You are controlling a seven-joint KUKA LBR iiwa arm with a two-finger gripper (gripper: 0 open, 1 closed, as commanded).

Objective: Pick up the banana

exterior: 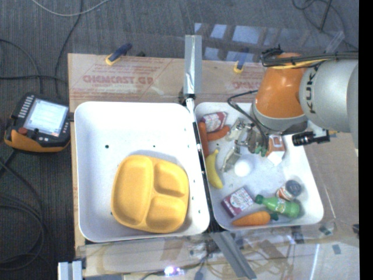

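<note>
While the fingers (233,156) hang open and unladen, the yellow banana (213,169) lies curved.

Two white bins (87,156), one yellow tray (150,194), one banana (213,169), two carrots (252,219), one green bottle (280,206), two red packets (238,200).

The grey arm (332,95) reaches in from the right, its orange band (281,95) bulging just above the wrist. Below it the gripper (234,156) hangs pointing down and to the left, low over the right bin (metal parts and a black cable clutter the wrist), jaws slightly parted, nothing between them.
</note>
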